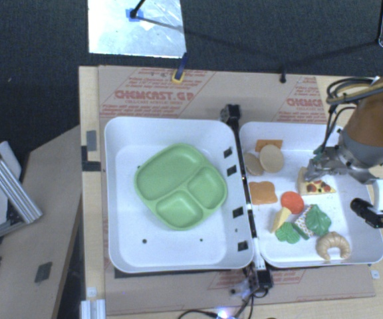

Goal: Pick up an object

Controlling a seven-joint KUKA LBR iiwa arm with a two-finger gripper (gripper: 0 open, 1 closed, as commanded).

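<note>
The right bin (291, 130) holds several toy foods. A pizza slice (319, 187) lies near its right side, with a red tomato (292, 201) and a green leafy piece (317, 219) in front of it. A croissant (332, 244) sits at the front right. Further left are a toast slice (263, 192), a tan round disc (270, 158) and a yellow-and-green piece (282, 223). My gripper (316, 170) hangs from the grey and orange arm directly over the back edge of the pizza slice, very close to it.
The left bin (122, 244) holds a green divided plate (180, 186). A black-clipped divider (239, 178) separates the two bins. A brown flat piece (268, 144) lies at the back of the right bin. The arm's body covers the right bin's far right side.
</note>
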